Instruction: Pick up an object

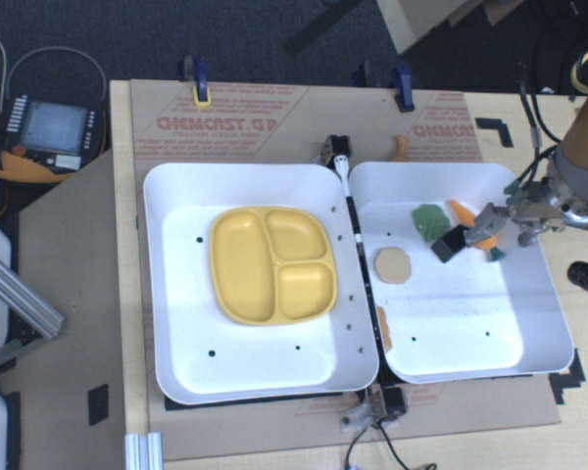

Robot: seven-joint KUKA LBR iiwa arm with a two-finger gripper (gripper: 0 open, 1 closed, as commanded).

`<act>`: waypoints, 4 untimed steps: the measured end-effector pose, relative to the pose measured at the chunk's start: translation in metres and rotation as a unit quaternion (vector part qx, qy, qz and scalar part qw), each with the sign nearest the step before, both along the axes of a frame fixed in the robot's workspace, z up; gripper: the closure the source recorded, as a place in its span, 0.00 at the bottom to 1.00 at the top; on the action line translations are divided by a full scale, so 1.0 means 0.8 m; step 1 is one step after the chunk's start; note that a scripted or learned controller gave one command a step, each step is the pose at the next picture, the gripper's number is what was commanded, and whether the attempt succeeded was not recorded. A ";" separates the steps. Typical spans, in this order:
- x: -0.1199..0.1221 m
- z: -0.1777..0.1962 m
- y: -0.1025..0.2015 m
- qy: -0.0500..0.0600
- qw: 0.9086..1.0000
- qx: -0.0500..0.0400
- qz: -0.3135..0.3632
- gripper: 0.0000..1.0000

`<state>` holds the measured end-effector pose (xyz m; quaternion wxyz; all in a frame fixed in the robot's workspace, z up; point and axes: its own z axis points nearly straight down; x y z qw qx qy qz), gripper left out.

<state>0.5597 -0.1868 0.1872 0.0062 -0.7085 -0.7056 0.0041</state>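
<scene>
End effector (470,235) sits over right bin (529,341), near its far-right rim beside the green object (430,221); grip state cannot be told. Bin's near half open.

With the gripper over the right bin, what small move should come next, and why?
Probably a short descent with a nudge toward the orange piece. The gripper sits in the right bin beside the green piece, with nothing visibly between its fingers, and the tan disc lies farther off.
</scene>
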 end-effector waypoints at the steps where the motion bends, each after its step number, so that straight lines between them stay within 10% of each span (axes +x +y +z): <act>1: 0.004 0.011 0.001 -0.007 1.000 -0.002 0.002 0.00; 3: 0.003 -0.132 0.010 -0.004 1.000 0.000 0.002 0.00; 4: 0.005 -0.115 0.009 -0.008 1.000 -0.002 0.002 1.00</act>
